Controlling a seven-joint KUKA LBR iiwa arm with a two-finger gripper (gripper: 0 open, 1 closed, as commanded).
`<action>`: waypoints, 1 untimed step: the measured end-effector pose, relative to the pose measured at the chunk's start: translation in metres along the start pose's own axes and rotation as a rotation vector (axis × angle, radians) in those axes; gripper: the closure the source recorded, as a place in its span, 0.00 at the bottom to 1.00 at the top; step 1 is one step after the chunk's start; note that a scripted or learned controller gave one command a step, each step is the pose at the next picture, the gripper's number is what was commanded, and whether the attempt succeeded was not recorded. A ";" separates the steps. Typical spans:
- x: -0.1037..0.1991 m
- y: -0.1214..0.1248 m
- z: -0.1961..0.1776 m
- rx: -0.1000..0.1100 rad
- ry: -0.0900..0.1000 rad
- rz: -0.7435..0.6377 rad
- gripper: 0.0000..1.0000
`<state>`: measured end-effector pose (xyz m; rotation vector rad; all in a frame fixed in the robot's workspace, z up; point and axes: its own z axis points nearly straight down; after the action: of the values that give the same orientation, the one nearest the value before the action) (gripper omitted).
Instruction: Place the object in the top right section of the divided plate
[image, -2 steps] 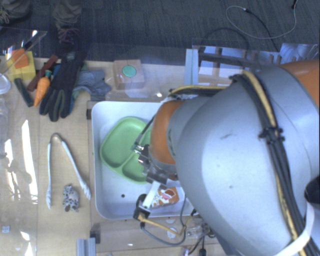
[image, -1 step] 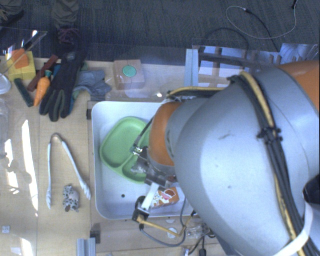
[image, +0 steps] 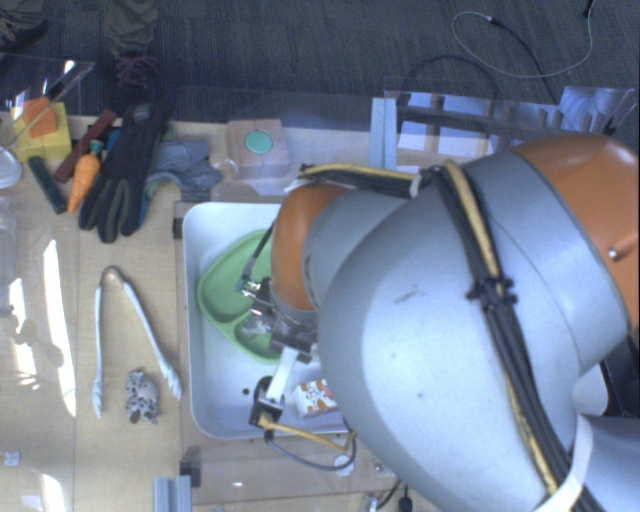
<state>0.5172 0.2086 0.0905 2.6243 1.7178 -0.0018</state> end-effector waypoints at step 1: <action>-0.012 0.001 -0.005 0.015 -0.026 0.007 1.00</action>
<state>0.5129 0.1969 0.0956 2.6284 1.7079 -0.0486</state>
